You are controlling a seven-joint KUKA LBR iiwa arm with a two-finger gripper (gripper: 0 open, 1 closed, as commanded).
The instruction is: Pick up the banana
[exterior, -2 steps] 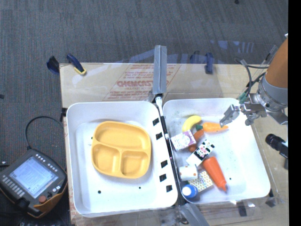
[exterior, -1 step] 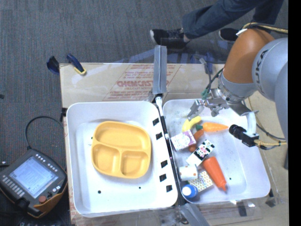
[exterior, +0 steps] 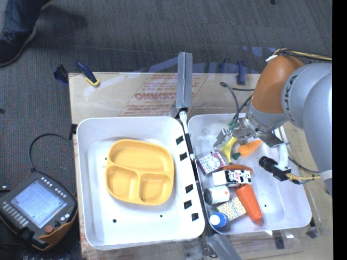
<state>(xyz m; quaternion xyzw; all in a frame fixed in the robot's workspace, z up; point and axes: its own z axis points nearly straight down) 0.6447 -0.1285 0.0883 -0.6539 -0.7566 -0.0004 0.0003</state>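
The banana (exterior: 230,147) is a small yellow piece lying in the upper middle of the right bin (exterior: 295,210). Most of it is covered by my gripper (exterior: 227,137), which sits low right over its upper end. The grey arm with its orange band (exterior: 274,88) reaches in from the right above it. Whether the banana is actually held is hidden from this view.
Beside the banana lie a small orange piece (exterior: 251,147), a pink card (exterior: 212,162), a white, black and red box (exterior: 232,176), a white cylinder (exterior: 217,194), a carrot (exterior: 250,203), a patterned box (exterior: 234,209) and a blue-capped bottle (exterior: 218,220). A yellow divided plate (exterior: 141,172) lies in the left bin (exterior: 92,145).
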